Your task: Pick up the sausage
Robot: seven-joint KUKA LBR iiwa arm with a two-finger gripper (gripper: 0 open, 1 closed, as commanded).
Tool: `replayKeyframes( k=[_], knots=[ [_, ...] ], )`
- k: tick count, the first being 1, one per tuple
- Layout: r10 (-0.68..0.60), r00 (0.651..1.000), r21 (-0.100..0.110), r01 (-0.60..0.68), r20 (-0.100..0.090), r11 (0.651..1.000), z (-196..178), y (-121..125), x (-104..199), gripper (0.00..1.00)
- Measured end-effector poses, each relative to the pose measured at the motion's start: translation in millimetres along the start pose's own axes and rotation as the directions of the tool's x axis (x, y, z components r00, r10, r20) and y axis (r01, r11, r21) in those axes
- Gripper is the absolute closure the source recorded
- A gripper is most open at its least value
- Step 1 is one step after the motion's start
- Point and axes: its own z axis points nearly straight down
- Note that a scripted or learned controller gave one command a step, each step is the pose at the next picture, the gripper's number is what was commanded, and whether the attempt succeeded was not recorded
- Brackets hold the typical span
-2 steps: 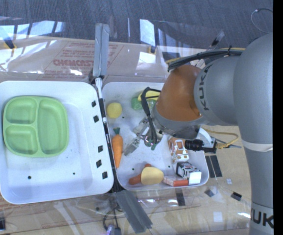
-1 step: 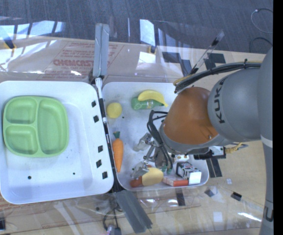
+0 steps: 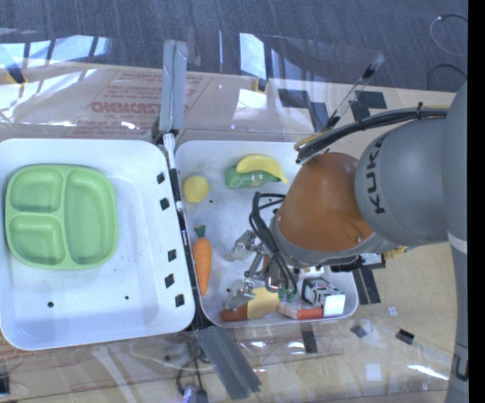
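Looming closest to the lens, the grey arm (image 3: 419, 183) has a smooth rounded casing and a glossy orange band (image 3: 322, 204) above the wrist, with dark cables looping beside it. Below the band the metal gripper (image 3: 247, 267) reaches into the right bin (image 3: 226, 154), a shallow white tray with rounded corners and a matte floor.

Its two thin metallic fingers (image 3: 244, 246) look somewhat parted, one tip higher and one lower, with nothing visibly between them; how wide they stand is hard to judge in the clutter of metal and wires.

Just below the lower fingertip, against the bin's near wall, lies the sausage (image 3: 232, 313), a small reddish-brown rounded piece, partly hidden by a pale yellow wedge (image 3: 263, 303) that touches it on the arm's side. Further along that wall sits a small box (image 3: 314, 303), red and white with a dark printed panel.

Beside the fingers, on the side away from the arm, is a tapered orange carrot (image 3: 201, 261) with a green top. Beyond it are a round yellow lemon (image 3: 195, 189) and a curved yellow banana (image 3: 261, 168) resting on a green piece.

Well apart, the left bin (image 3: 75, 317) holds a smooth light-green plate (image 3: 60, 217) with three compartments.
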Motion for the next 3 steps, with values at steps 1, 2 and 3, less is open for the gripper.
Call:
replayKeyframes(
  k=[1, 2, 3],
  knots=[
    [0.107, 0.994, 0.001, -0.107, -0.004, 0.994, 1, 17, -38, 0.00],
    [0.107, 0.994, 0.001, -0.107, -0.004, 0.994, 1, 17, -38, 0.00],
    [0.214, 0.977, 0.002, -0.214, -0.002, 0.977, 0, 30, -84, 0.00]
  ],
)
